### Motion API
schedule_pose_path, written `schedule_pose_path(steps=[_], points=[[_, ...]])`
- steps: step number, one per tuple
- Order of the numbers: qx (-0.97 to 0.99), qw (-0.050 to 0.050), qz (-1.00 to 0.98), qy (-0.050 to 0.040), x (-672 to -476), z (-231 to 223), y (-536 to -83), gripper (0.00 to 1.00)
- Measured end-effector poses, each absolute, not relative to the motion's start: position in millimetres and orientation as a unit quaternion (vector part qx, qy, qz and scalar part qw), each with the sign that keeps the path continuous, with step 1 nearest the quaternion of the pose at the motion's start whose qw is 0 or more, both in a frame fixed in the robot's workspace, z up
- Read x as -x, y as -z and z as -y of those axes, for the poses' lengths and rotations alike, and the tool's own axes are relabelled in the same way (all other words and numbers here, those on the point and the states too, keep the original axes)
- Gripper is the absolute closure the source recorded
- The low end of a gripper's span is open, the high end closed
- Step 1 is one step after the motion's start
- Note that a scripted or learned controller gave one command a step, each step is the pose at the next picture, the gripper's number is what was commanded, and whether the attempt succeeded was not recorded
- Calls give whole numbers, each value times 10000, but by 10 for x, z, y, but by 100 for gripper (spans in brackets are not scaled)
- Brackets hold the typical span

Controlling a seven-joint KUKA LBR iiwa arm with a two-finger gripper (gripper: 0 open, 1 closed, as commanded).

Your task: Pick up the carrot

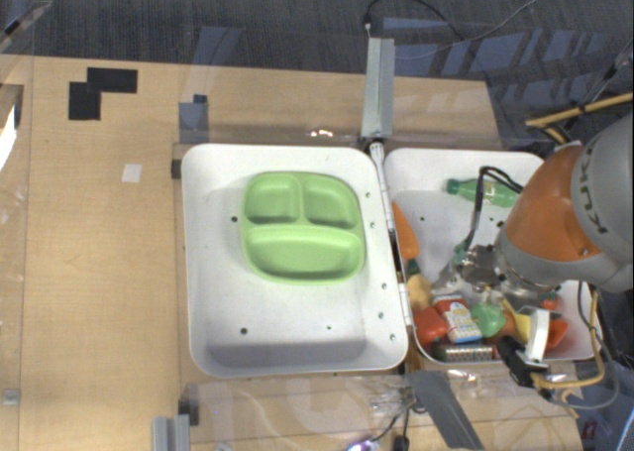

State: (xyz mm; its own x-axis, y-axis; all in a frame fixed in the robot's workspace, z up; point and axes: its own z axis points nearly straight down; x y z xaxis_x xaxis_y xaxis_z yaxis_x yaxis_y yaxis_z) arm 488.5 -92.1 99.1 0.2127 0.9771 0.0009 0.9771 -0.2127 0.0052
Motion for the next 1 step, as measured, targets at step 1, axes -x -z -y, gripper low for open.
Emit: schedule_pose_path(steps=[1], points=[[-7775, 28, -6289, -36, -4903, 912, -1097, 100]])
